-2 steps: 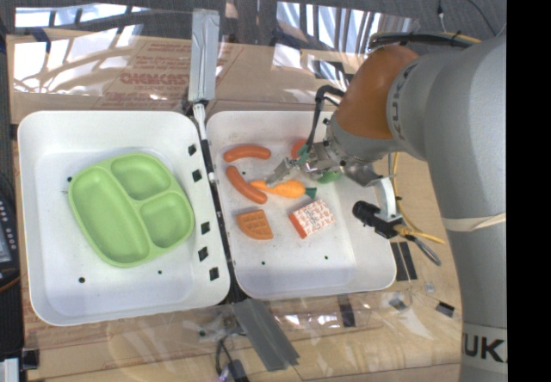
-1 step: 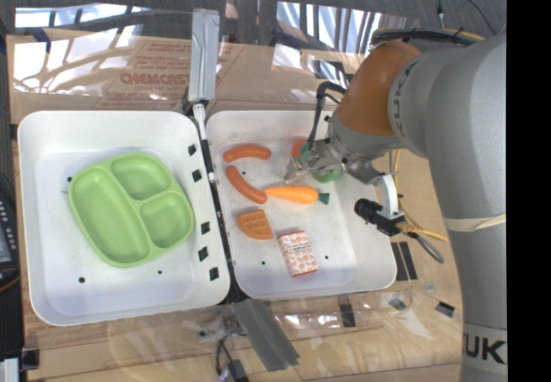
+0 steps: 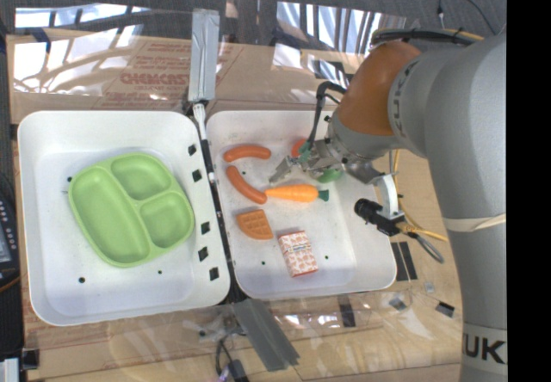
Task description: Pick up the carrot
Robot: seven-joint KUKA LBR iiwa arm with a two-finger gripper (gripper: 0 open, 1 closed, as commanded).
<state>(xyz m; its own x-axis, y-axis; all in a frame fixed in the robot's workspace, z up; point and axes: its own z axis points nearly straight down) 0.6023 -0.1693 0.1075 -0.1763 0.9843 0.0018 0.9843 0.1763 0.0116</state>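
Note:
The carrot (image 3: pixel 293 194), orange with a green stub at its right end, lies flat in the middle of the right bin (image 3: pixel 370 264). My gripper (image 3: pixel 301 169) hangs just behind and above it. Its grey fingers (image 3: pixel 281 170) are spread apart, open, with nothing between them. The carrot is apart from the fingertips and rests on the bin floor. The wrist and the orange band block the bin's back right part.
Two sausages (image 3: pixel 248 152) (image 3: pixel 245 185) lie left of the carrot. An orange waffle piece (image 3: pixel 255 224) and a small printed box (image 3: pixel 298 253) sit nearer the front. A red item (image 3: pixel 297 146) peeks out behind the gripper. The left bin (image 3: pixel 52 286) holds a green divided plate (image 3: pixel 131 208).

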